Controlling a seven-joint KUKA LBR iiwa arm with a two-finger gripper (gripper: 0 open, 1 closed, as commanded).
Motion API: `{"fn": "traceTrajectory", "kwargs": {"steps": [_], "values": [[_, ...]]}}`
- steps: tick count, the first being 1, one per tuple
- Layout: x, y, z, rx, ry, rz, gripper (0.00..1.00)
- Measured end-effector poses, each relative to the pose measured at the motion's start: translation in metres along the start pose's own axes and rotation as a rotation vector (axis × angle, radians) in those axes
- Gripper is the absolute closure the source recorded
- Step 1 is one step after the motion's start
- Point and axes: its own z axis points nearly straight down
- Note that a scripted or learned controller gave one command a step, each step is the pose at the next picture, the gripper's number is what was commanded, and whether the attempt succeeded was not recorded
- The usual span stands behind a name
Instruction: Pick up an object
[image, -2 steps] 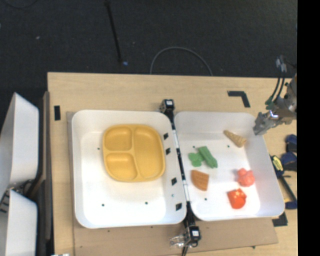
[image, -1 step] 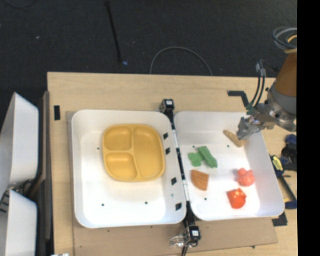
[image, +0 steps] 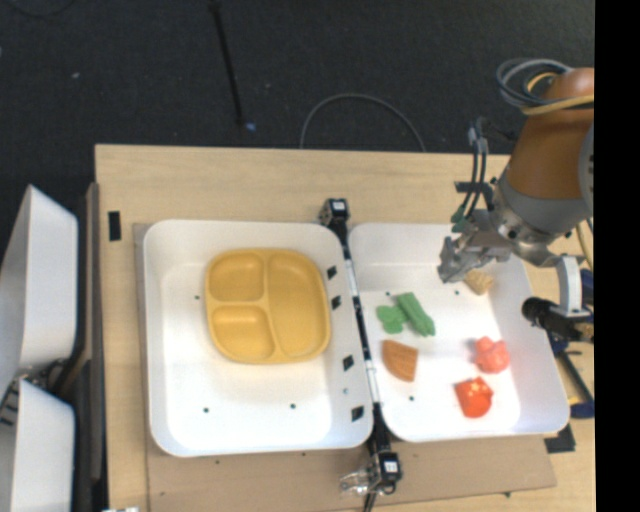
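Note:
My gripper (image: 460, 264) hangs over the far right part of the right bin (image: 440, 415), reaching in from the right. A small tan piece (image: 481, 283) lies just to its right, close by the gripper's tip; I cannot tell whether they touch. Nearer the middle of the bin lies a green piece (image: 406, 314), with an orange wedge (image: 401, 360) in front of it. A pink-red piece (image: 490, 354) and a red piece (image: 475, 397) lie at the front right.
The left bin (image: 175, 400) holds a yellow divided plate (image: 267, 304). A ridge with black clips (image: 352, 300) separates the two bins. White boxes (image: 40, 290) stand off the bench's left side.

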Motion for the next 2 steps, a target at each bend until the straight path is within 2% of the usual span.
{"fn": "traceTrajectory", "kwargs": {"steps": [1,2], "values": [[0.047,-0.008,0.012,0.001,0.0,0.001,1.0],[0.107,-0.021,0.006,0.0,0.002,-0.002,1.0]]}}
